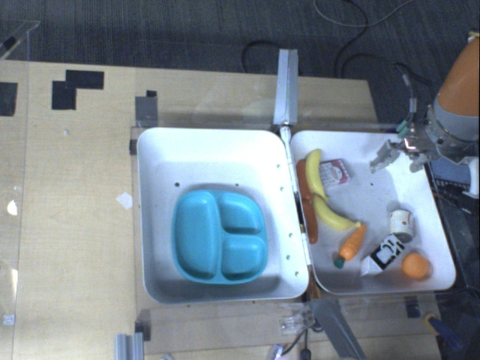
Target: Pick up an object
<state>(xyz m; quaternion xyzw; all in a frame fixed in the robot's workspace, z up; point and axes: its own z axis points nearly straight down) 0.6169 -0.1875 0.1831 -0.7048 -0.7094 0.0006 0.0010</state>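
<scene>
1. Step in hand, as I judge it: approach. The gripper point(397, 153) sits over the upper right corner of the right bin point(375, 285), at the frame's right edge, with nothing between its fingers. No object is picked up yet.
2. End effector state: the two fingers look spread apart, one reaching left toward mid-bin, the other pointing down; the view is small, so the gap is judged loosely.
3. Candidate objects all lie in the right bin, below and left of the gripper. The banana point(324, 197) runs along the bin's left side, beside a long red sausage-like item point(306, 201) against the left wall. A small red-and-white packet point(334, 172) lies just right of the banana's top, nearest the gripper.
4. Lower in the frame: carrot point(351, 244), white cup point(401, 220), black-and-white box point(385, 253), orange ball point(415, 265).
5. Left bin point(150, 223) holds a blue divided plate point(220, 235).
6. Next move calls for choosing one target, travelling over it, and descending with the fingers astride it.
</scene>
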